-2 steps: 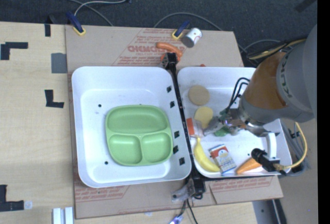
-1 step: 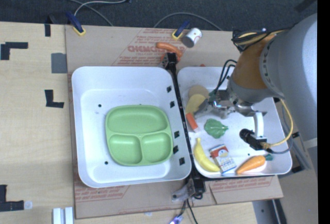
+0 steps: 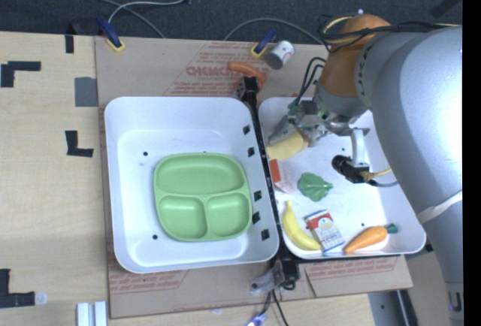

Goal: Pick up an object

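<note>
My gripper point(image 3: 302, 128) hangs over the far left part of the right bin point(image 3: 391, 200), below the arm's orange band. A pale yellow rounded object point(image 3: 285, 146) lies right under and against the gripper's tip, partly covered by it. Whether it is gripped is not visible. Further toward the front of that bin lie a green leaf-shaped toy point(image 3: 314, 185), a banana point(image 3: 296, 230), a small red and white carton point(image 3: 325, 231) and a carrot point(image 3: 368, 238). A thin orange-red piece point(image 3: 274, 171) rests along the bin's left wall.
The left bin point(image 3: 124, 167) holds a green divided plate point(image 3: 203, 195). The big grey arm covers the right bin's right side. Behind the bins on the cardboard lie an orange-handled tool point(image 3: 246, 69), blue clamps point(image 3: 111, 34) and cables.
</note>
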`<state>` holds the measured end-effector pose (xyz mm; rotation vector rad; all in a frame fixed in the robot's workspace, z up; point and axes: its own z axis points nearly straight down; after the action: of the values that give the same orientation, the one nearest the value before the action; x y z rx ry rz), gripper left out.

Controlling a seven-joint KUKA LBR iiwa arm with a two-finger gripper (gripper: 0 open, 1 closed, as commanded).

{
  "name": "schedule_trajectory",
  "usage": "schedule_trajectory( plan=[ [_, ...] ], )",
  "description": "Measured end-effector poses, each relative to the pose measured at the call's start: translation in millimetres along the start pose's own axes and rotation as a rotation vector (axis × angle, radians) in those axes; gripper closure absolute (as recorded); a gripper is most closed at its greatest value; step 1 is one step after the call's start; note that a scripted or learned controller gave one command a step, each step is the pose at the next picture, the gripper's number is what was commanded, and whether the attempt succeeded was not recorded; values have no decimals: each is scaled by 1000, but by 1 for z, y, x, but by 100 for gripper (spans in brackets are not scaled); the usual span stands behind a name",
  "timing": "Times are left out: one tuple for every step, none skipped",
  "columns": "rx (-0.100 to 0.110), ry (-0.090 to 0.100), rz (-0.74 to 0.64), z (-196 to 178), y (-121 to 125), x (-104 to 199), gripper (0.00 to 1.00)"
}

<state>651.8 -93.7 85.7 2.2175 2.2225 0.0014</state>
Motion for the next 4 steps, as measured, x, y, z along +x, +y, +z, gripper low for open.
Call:
schedule_trajectory(
  plan=[
    [1,-1,0,0,0,0,0],
    [1,-1,0,0,0,0,0],
    [1,-1,0,0,0,0,0],
    [1,-1,0,0,0,0,0]
  ],
)
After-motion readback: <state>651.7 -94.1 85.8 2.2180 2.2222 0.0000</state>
